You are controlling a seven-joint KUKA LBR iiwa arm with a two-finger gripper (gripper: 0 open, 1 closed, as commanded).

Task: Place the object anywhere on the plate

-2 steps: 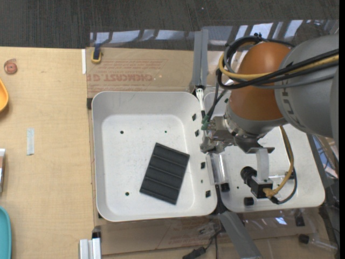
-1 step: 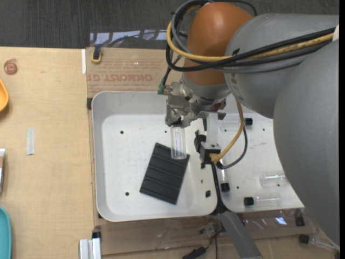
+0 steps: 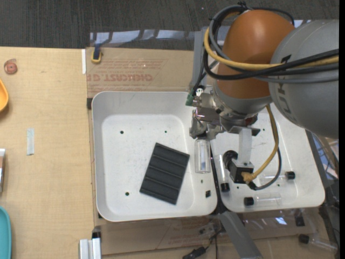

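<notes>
1. Over the bins' shared rim, the pincer (image 3: pixel 202 144) hangs; whether its grip is apart or together, I cannot tell.
2. Left bin (image 3: pixel 108 117): ribbed black plate (image 3: pixel 165 172).
3. Next, probably carrying the clear tube-like object (image 3: pixel 202 156) onto it.

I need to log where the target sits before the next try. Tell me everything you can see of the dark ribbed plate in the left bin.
The dark ribbed plate is a flat, black, roughly rectangular slab crossed by parallel ridges, matte like plastic or rubber. It lies flat on the floor of the left bin, toward the lower right, turned at a slant to the bin's walls. Nothing rests on it, and the gripper hangs beside it, to its right.
</notes>
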